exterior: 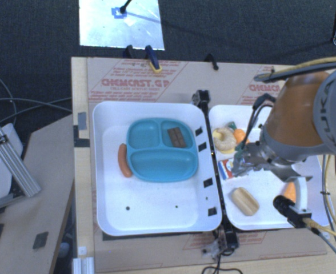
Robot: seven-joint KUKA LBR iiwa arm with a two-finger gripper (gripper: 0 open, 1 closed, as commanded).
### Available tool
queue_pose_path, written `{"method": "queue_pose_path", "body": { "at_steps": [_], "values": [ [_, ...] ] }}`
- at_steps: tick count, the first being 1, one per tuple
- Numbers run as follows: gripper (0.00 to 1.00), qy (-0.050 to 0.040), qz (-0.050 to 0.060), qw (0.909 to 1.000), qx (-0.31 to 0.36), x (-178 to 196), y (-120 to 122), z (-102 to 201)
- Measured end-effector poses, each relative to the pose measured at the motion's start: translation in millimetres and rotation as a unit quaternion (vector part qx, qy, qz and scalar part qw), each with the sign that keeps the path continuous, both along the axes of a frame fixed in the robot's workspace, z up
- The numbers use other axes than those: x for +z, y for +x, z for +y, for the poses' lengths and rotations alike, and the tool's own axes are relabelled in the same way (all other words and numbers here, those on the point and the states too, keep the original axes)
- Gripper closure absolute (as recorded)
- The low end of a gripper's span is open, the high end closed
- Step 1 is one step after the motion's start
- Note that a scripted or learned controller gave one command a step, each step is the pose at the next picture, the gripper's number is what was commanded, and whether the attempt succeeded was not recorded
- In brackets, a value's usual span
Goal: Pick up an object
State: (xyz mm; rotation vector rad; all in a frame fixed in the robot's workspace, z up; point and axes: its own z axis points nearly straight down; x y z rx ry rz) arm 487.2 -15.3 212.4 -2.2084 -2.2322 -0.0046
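- Tool (240, 163) low over the right bin (271, 218), near its left wall, just above a red-white-blue packet (226, 168); whether it touches the packet is hard to say.
- Tool's state: cannot tell, its end is dark and blurred against the bin's contents.
- Arm (305, 119) grey with an orange band, comes in from the right and covers much of the right bin.
- Right bin also has a pale donut-like piece (223, 139) near the divider, an orange piece (239, 135) just beside it, something green (231, 125) above them, a tan bread roll (244, 201) lying free toward the front, and an orange item (291, 191) partly behind the arm.
- Left bin (151, 216) holds a teal divided tray (159, 153) with a brown chocolate-bar piece (176, 136) in its upper right compartment.
- Sausage (123, 160) lies on the bin floor just beside the tray's left edge.
- Both bins sit side by side on a cardboard-covered tabletop (139, 79).
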Motion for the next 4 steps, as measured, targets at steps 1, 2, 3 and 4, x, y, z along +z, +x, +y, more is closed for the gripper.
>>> {"method": "queue_pose_path", "body": {
  "at_steps": [1, 2, 3, 4],
  "values": [
    [1.0, -0.0013, 0.0, 1.0, -0.003, 3, 0, -1],
    [1.0, -0.0011, 0.0, 1.0, -0.004, 6, 0, -2],
    [1.0, -0.0009, 0.0, 1.0, -0.002, 9, 0, 2],
    [1.0, -0.0014, 0.0, 1.0, -0.002, 5, 0, 14]
  ]
}}
